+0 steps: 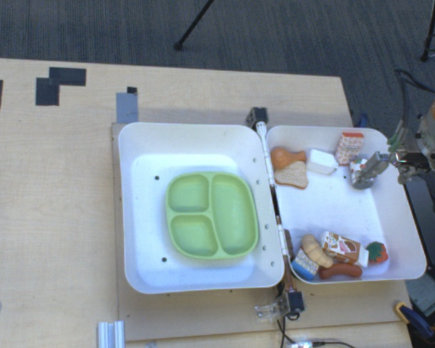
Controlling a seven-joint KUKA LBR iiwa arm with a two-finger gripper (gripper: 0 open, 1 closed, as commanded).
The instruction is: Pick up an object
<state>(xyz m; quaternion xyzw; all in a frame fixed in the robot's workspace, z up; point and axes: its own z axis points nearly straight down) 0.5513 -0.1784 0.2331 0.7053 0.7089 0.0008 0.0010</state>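
My gripper (364,172) hangs over the upper right part of the right bin (333,209), reaching in from the right edge. Just above it stands a red and white carton (350,147). To its left lie a white block (321,161), a brown bread slice (293,174) and an orange chicken-like piece (286,156). Along the bin's front wall lie another small carton (341,246), a red strawberry-like piece (377,252), a brown sausage (339,270) and a pale potato-like piece (315,251). Nothing shows held by the gripper.
The left bin (141,194) holds a green divided plate (212,214). A ridge with clamps (270,187) separates the two bins. The wooden bench (51,216) stretches to the left. The arm's body (428,147) stands at the right edge.
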